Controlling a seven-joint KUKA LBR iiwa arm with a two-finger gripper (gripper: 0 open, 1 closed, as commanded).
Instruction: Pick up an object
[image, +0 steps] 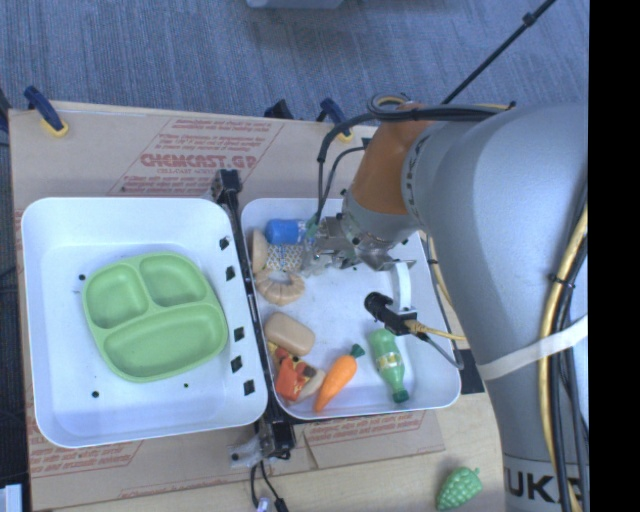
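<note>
**A:** Where is the gripper?

**B:** The gripper (325, 247) is at the top of the right bin (340, 305), under the arm's orange band. It is just beside a blue toy (283, 231) and a pale cross-hatched piece (287, 257), on their right.

**A:** Is the claw open? Has it hold of anything?

**B:** I cannot tell. The wrist covers it from above, and nothing shows as gripped.

**A:** What else lies in that bin?

**B:** A tan ring like a doughnut (280, 289) sits below the cross-hatched piece, along the left wall. Below that is a beige bread-like lump (289, 332), then a red and orange toy (291, 379) touching it. A carrot (337, 380) lies tilted near the bottom edge, just beside the red toy. A green bottle (388, 364) lies on its side to the carrot's right.

**A:** And the other bin?

**B:** The left bin (60, 250) holds a green divided plate (155, 315) lying flat. Both bins rest on printed cardboard (190, 150).

**A:** Anything outside them?

**B:** A green bunch of toy grapes (458, 488) lies on the bench, well below the right bin.
</note>
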